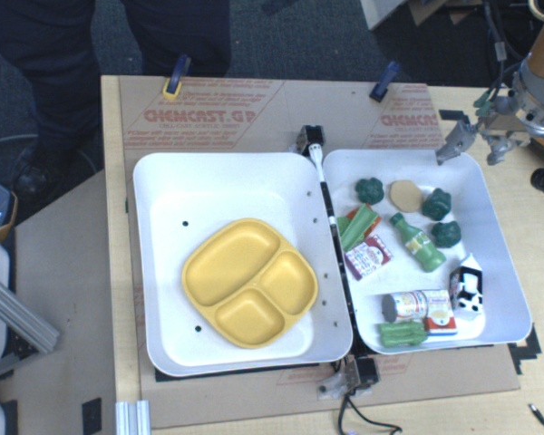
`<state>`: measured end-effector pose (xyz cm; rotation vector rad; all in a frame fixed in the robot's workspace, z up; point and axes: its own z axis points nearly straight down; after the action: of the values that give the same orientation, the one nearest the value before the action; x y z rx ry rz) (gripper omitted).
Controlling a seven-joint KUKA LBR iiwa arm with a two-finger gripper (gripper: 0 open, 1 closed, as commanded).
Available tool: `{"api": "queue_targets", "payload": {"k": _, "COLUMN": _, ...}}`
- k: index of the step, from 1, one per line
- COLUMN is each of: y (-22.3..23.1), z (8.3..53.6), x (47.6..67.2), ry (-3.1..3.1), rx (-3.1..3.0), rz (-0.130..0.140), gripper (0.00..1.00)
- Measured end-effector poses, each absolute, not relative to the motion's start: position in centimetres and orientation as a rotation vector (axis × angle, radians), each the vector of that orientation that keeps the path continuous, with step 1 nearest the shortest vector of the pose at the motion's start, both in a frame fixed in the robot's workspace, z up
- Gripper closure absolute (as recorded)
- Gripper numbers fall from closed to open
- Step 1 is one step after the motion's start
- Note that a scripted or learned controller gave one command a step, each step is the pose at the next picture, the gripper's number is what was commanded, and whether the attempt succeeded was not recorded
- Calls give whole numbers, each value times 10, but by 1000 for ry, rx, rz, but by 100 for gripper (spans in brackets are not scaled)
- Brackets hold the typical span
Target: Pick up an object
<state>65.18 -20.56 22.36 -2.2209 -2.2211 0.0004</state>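
My gripper [473,149] hangs open over the far right corner of the right bin [508,270], with nothing between its fingers. Below it in that bin lie three dark green lumps [370,189] [435,204] [447,234], a tan disc [404,194] and a green bottle [418,242]. Further left and forward are a green and orange stalk piece [356,224], a red packet [366,258], a small can [416,304] on its side, a black and white cow toy [468,290] and a green pod [403,334]. The nearest things to the gripper are the tan disc and a green lump.
The left bin [159,207] holds a yellow divided plate [249,282]. Clamps [172,78] [384,81] sit at the far edge of the board. A person in dark clothes [163,16] stands behind the bench.
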Motion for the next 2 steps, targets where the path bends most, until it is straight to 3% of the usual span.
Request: {"api": "queue_targets", "payload": {"k": 2, "y": -195, "z": 137, "x": 650, "ry": -2219, "rx": -2216, "rz": 5, "gripper": 0}}
